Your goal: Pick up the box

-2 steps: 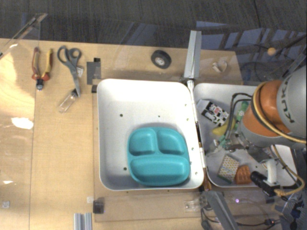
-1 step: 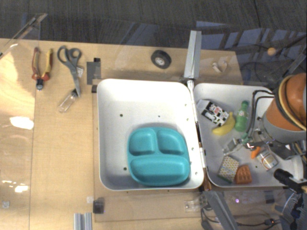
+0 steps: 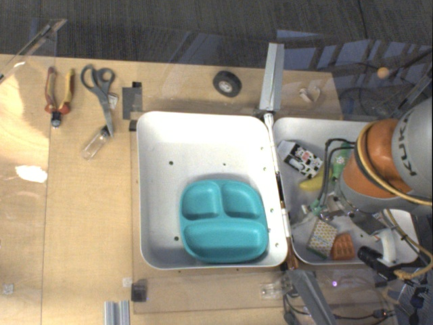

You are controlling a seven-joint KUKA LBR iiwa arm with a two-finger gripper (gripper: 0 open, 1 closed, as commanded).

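Note:
A small black-and-white box (image 3: 302, 158) lies near the back left corner of the right bin (image 3: 298, 128). The arm's wrist with its orange band (image 3: 376, 162) hangs over the middle of that bin. My gripper (image 3: 325, 208) points down and to the left, in front of the box and a short way from it. The wrist and its cables hide most of the gripper. Nothing is seen held in it.
Beside the box is a yellow item (image 3: 310, 182). A checkered pad (image 3: 323, 235) and a brown item (image 3: 342, 246) lie at the bin's front. The left bin (image 3: 162, 141) holds a teal divided tray (image 3: 224, 220). Scissors (image 3: 103, 93), pliers (image 3: 57, 93) and a tape roll (image 3: 227, 83) sit on the bench.

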